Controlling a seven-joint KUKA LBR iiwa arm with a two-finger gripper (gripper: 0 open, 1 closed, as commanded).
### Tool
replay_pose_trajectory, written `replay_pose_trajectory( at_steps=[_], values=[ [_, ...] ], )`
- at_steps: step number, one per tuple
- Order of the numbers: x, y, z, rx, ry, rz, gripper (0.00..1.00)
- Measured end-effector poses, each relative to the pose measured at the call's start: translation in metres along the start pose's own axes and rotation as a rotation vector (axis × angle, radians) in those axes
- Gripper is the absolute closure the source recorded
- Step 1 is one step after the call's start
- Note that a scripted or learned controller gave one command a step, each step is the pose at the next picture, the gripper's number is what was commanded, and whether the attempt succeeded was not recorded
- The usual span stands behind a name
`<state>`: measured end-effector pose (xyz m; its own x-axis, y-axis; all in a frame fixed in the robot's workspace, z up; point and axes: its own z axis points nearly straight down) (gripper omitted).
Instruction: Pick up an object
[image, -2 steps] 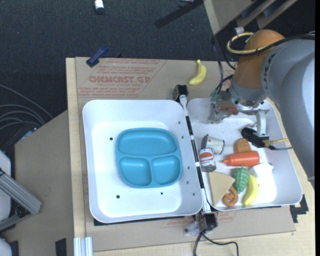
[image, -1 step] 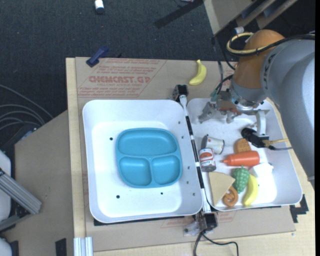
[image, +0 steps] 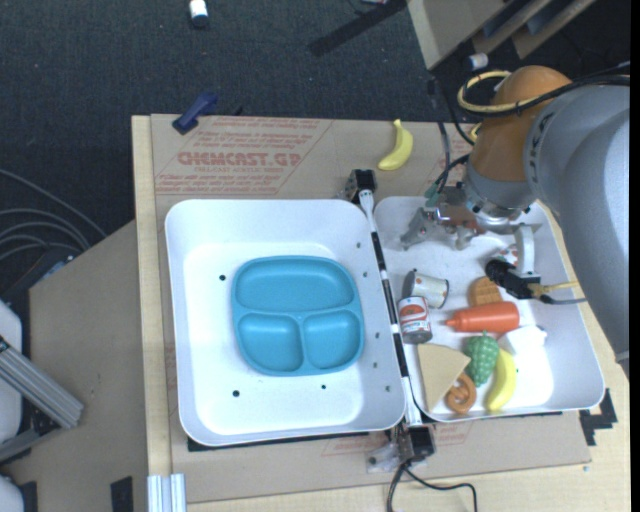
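The gripper was seen low over the right bin's far edge; its grip could not be told. Toy foods, among them a carrot, were gathered toward that bin's near left corner

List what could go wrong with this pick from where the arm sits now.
1. The toys in the right bin are packed tight: the carrot, green piece and banana touch, so a grab may catch two or nudge neighbours.
2. The gripper sits over the bin's far end, near the wall, and might strike it on descent.
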<state>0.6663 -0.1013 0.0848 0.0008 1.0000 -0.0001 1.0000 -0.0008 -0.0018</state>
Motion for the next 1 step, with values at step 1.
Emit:
replay_pose_trajectory(
  at_steps=[1],
  values=[
    [0.0059,-0.0596,0.0005,0.000,0.001,0.000,0.00]
  ],
)
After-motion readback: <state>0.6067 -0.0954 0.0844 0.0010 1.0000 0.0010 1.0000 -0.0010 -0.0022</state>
